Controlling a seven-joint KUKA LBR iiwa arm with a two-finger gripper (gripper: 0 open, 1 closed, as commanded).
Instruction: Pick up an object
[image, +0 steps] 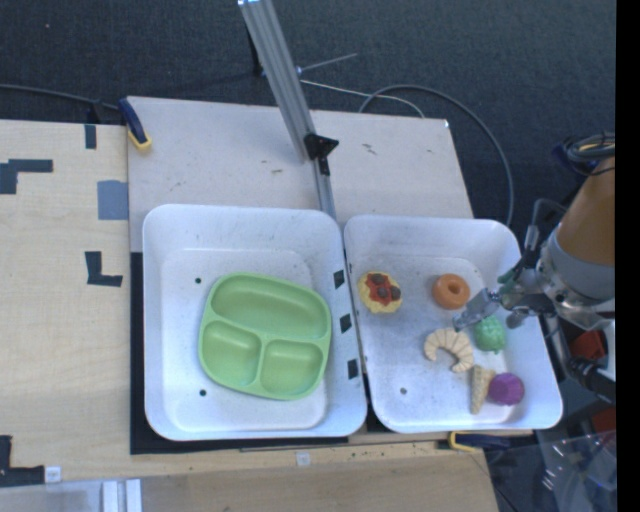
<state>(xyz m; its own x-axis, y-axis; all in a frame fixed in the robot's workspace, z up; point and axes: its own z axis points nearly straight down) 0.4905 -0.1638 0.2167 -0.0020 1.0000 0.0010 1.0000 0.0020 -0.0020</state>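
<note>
The right bin (400, 240) holds several toy foods: a small pizza-like tart (381, 291), an orange donut (451, 291), a tan croissant (449, 347), a green broccoli piece (490, 334), an ice cream cone (481, 387) and a purple ball (506, 388). My gripper (480, 311) reaches in from the right, low over the bin's right side, just above the green broccoli and right of the donut. Its grey fingertips point left toward the croissant. Nothing shows between them.
The left bin (170, 300) carries a green divided plate (264, 336). A slanted metal pole (285, 80) runs down to the seam between the bins. Cables lie on the dark floor at the back. The arm's orange band (595, 215) sits beyond the right bin's edge.
</note>
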